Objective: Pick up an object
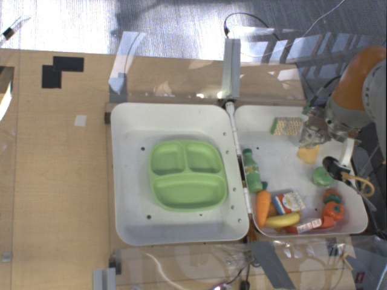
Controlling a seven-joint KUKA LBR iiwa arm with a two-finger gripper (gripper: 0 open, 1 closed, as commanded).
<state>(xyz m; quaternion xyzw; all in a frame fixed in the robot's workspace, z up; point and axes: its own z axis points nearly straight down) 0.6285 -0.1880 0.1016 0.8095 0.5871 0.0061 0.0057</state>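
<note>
Seemingly the gripper [314, 139] just touches the yellow block [308, 154].

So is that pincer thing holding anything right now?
Pincer: low in the right bin, just above a yellow piece; open or closed cannot be told, and no grip is visible.

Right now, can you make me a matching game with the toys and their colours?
Things:
1. tray
2. carrot
3. banana
4. bottle

Colours:
A. yellow
B. dark green
C. light green
D. orange

Pairs: 1-C, 2-D, 3-A, 4-B
</note>
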